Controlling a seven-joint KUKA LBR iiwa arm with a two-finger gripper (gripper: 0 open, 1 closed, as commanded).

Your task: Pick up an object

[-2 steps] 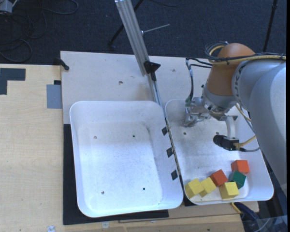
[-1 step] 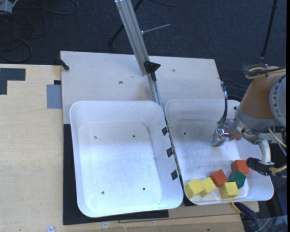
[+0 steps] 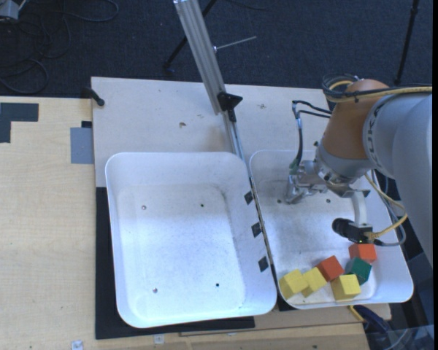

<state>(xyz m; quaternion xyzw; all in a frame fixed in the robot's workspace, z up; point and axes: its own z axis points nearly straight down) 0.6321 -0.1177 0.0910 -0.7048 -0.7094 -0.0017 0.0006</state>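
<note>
My gripper [image 3: 298, 189] hangs over the upper part of the right bin [image 3: 277, 268], right of the frame's centre, with my grey arm [image 3: 394, 144] and its orange band [image 3: 347, 126] coming in from the right edge. From this slant I cannot tell whether my fingers are apart or together; they look small and blurred against the white floor, and nothing shows between them.

The blocks lie well apart from my gripper, bunched in the lower right corner of the same bin. Two yellow blocks [image 3: 301, 281] sit side by side at the left of the bunch, a red block [image 3: 331, 267] just right of them, another yellow block [image 3: 345, 286] below that, a green block [image 3: 360, 269] touching it, and an orange block [image 3: 363, 252] at the top of the bunch.

The left bin [image 3: 124, 188] fills the middle of the frame beside it. A grey metal rail [image 3: 204, 53] slants from the top centre down to the seam between the bins.
</note>
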